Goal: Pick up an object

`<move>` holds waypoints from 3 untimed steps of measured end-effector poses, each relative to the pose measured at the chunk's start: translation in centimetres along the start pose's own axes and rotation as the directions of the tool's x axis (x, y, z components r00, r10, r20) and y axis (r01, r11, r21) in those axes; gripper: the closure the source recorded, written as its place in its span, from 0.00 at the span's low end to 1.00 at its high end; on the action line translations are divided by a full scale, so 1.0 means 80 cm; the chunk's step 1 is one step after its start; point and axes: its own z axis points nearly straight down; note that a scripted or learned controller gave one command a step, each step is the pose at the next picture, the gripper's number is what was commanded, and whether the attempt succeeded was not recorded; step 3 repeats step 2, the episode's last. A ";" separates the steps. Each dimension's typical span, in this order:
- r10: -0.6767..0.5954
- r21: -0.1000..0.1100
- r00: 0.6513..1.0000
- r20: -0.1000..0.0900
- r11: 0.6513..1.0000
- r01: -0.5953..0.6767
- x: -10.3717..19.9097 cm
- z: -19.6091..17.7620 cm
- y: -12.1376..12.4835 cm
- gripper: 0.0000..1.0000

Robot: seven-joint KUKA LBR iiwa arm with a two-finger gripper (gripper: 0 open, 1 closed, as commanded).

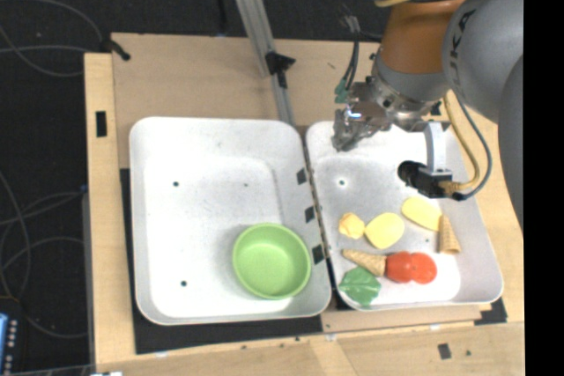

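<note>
My claw (351, 135) hangs over the far left corner of the right bin (476, 277), well apart from the toy food along its near side: yellow pieces (385, 230), two cones (365, 260), a red tomato (411, 268) and a green leaf (359, 285). A green bowl (271, 261) sits in the left bin (176, 154) on the surface (176, 75).

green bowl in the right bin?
No, the green bowl sits in the left bin, near its front right corner, while the right bin holds the small toy foods.
</note>
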 end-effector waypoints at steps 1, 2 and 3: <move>0.000 -0.002 1.000 0.001 1.000 0.000 0.060 0.018 0.016 1.00; -0.002 -0.003 1.000 -0.002 1.000 0.002 0.117 0.010 0.046 1.00; -0.002 -0.003 1.000 -0.002 1.000 0.002 0.117 0.010 0.046 1.00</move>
